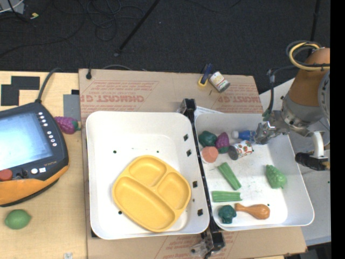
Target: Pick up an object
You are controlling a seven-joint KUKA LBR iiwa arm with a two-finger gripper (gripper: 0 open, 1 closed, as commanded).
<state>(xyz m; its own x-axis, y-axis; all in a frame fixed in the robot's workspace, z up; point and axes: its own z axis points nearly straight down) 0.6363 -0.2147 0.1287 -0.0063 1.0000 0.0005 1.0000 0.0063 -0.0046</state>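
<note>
Hovering at the right bin's (302, 198) far edge, the gripper (262, 133) grasps nothing visible; whether it is released or clenched I cannot tell. Next, I judge, it must descend onto the nearby small red-white object (243, 149).

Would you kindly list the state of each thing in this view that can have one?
gripper: over the right bin's upper right, nothing visibly between its fingers
yellow divided plate: right way up in the left bin
toy drumstick: lying flat in the right bin
small can: tipped on its side on the cardboard
pendant screen: lit
</note>
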